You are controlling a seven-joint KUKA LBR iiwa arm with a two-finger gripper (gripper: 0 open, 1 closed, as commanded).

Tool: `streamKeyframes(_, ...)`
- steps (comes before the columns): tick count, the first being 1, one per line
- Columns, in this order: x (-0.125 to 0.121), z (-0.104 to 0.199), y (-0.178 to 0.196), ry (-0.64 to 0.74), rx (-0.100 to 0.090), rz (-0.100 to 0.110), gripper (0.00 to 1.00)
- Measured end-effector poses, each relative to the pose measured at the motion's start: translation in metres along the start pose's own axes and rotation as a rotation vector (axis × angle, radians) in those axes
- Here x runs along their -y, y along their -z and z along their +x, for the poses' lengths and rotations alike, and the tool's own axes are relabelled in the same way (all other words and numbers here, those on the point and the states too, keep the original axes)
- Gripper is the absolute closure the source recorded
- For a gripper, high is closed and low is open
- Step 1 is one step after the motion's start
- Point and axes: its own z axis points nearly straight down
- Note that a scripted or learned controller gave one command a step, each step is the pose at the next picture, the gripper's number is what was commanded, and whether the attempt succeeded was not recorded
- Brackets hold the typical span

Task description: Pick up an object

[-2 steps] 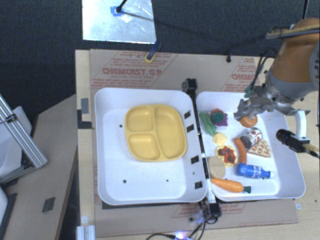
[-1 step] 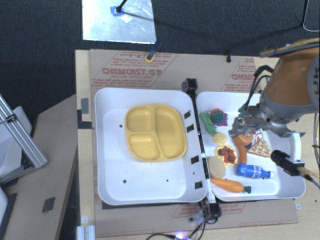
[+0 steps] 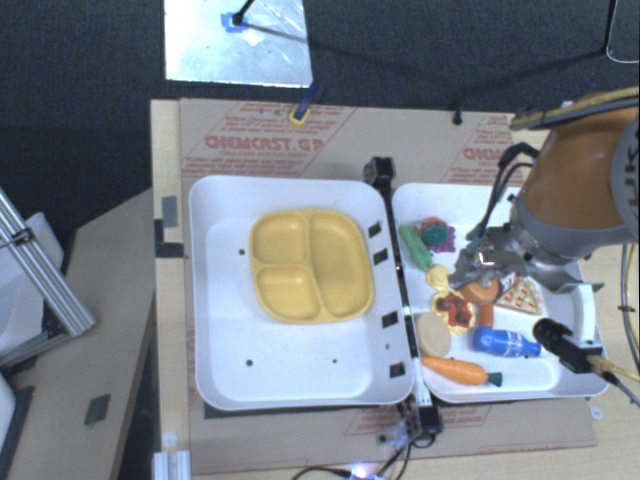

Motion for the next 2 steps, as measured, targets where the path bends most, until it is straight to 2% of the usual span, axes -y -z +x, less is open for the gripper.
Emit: streamKeyframes(2,0.0068,-0.0001,0.0033,-0.004,0.001,-0.001,1.0)
